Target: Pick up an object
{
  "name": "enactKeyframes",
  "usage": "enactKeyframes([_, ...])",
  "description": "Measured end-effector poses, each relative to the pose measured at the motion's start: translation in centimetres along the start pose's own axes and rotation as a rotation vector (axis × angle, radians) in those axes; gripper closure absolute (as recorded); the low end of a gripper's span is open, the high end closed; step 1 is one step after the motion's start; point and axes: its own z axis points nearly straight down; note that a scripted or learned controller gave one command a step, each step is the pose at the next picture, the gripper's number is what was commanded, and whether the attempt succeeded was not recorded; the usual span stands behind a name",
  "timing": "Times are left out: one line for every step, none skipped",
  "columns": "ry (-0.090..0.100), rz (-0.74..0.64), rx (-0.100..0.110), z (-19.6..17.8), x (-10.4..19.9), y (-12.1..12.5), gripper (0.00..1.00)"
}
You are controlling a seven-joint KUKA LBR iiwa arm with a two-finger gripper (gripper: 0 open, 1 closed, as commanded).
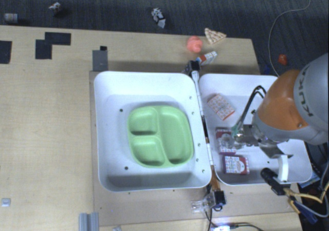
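Note:
My gripper (235,140) reaches from the right into the right bin (288,82), low over a small dark red packet (224,141) near the bin's left side. A second red packet (235,164) lies just in front of it. A pale patterned packet (220,107) lies further back in the same bin. The arm's orange band (280,104) and grey wrist hide the middle of the bin. The arm covers the fingertips.
The left bin (110,101) holds a green divided tray (159,135). On the bench behind the bins lie a pink ball (194,44), a wedge-shaped toy (214,35) and a small tube (207,58). Cables hang at the right edge.

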Motion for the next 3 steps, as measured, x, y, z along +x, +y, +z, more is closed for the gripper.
enactKeyframes([0.0, 0.0, 0.001, 0.0, 0.0, 0.0, 0.0])
enactKeyframes([0.003, -0.003, -0.003, -1.0, 0.2, 0.2, 1.0])
enactKeyframes([0.003, -0.003, -0.002, -1.0, 0.2, 0.2, 0.0])
